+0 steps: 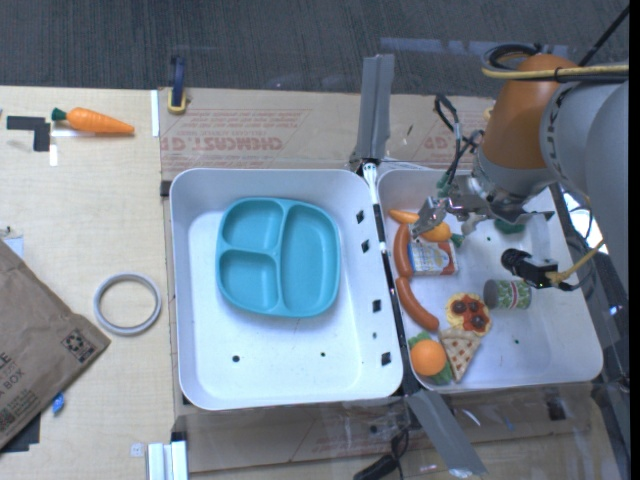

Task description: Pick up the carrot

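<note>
well, the gripper [440,214] hangs low over the right bin [560,368], near its far left corner, the grey arm with its orange band running off up and to the view's right. whether it is open or closed cannot be told from this slant.

a small carrot [404,216] lies right under the gripper. its orange tip pokes out on the view's left side, and more orange shows just below the gripper. it cannot be told if the two touch, or if the carrot is gripped.

just nearer the camera than the gripper lies a red-edged packet [432,259], with a sausage [402,250] curving along its left side. a second sausage [418,304] lies a bit further out the same way. down and to the right of the gripper sit a round pizza piece [468,311] and a green can [508,294] on its side. beyond them lie a pizza slice [460,350] and an orange [428,357]. a green bit [511,225] lies just to the gripper's right.

well to the gripper's left, the left bin [200,368] holds a blue divided plate [278,257].

far to the gripper's left, out on the bench, lies a tape ring [127,302]. up toward the far left corner rests a bench carrot [95,121] with a green top, well apart from the gripper.
</note>
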You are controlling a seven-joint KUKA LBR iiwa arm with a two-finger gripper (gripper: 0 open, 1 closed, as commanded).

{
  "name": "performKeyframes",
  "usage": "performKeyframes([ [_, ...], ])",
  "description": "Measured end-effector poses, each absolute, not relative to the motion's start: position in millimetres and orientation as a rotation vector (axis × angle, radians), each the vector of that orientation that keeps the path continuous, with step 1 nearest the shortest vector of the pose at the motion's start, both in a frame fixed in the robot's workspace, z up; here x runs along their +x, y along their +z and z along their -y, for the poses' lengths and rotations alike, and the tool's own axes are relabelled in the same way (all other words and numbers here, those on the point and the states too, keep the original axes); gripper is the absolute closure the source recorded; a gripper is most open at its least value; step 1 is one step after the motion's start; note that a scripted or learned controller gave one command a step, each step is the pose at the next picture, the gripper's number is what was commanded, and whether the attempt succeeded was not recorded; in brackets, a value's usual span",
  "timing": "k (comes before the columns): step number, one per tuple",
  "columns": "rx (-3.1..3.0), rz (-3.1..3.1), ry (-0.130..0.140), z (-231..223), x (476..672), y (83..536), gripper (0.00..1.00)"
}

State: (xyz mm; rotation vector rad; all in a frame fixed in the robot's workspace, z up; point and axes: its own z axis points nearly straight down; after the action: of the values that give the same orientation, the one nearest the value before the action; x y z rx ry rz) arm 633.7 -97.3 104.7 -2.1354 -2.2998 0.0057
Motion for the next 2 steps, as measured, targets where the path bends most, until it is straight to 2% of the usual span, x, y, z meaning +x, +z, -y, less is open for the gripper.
performKeyframes([
  [1, -2.137, 2.291, 0.02, 102, 632.1, 112, 1.0],
  [2, -2.205, 2.236, 0.005, 32, 659.4, 189, 1.0],
])
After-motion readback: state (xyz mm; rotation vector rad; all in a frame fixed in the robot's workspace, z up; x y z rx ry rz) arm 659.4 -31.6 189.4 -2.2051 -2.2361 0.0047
